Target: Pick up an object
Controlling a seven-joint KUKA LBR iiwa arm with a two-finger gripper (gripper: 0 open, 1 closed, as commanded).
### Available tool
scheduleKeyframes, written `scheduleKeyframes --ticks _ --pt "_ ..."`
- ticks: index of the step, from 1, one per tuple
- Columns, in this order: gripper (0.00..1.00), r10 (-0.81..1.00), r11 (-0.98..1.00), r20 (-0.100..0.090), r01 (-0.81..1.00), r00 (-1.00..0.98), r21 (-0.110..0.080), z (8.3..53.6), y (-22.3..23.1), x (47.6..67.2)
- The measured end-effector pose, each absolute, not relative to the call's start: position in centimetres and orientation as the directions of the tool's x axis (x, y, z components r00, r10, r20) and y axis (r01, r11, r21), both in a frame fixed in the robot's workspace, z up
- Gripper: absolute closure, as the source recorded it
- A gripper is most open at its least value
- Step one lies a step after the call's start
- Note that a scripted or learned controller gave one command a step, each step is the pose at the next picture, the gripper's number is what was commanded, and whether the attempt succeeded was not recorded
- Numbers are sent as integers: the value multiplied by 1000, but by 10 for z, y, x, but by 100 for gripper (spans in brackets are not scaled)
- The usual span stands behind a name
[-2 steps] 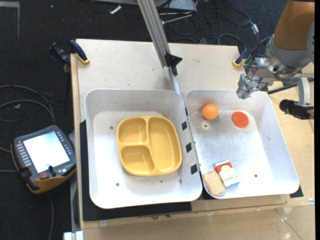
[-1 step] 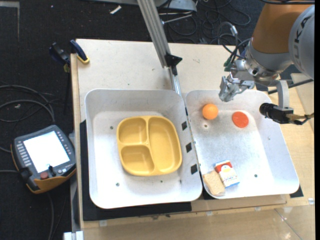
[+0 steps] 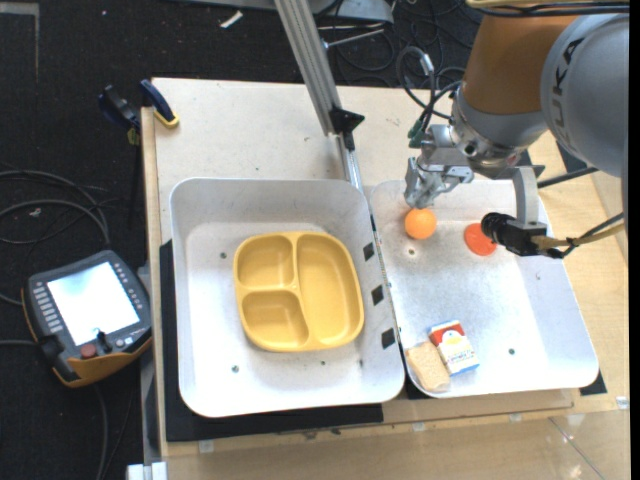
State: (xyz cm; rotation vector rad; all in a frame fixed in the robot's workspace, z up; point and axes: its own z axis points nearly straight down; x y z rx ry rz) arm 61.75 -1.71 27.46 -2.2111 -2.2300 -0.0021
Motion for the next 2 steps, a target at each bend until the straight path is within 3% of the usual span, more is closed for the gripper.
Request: scheduleKeyframes --ticks 2 --pt "100 1000 8 1 1000 -8 -3 237 82 597"
